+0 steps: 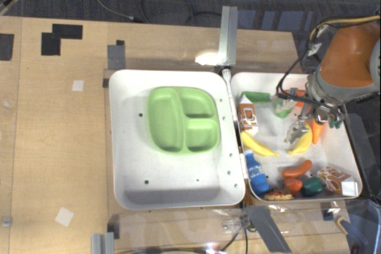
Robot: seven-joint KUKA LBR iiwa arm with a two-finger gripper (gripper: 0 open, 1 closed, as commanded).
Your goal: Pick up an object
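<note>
Yellow banana (299, 146) just below the hand (296, 132), right bin (352, 154).

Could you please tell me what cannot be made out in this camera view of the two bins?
- Gripper: small and blurred over the right bin, beside the banana; how its jaws stand cannot be told.
- Carrot: partly hidden by the arm's wrist.
- Small carton: label too small to read.
- Toys by the blue bottle: too crowded to separate.
</note>
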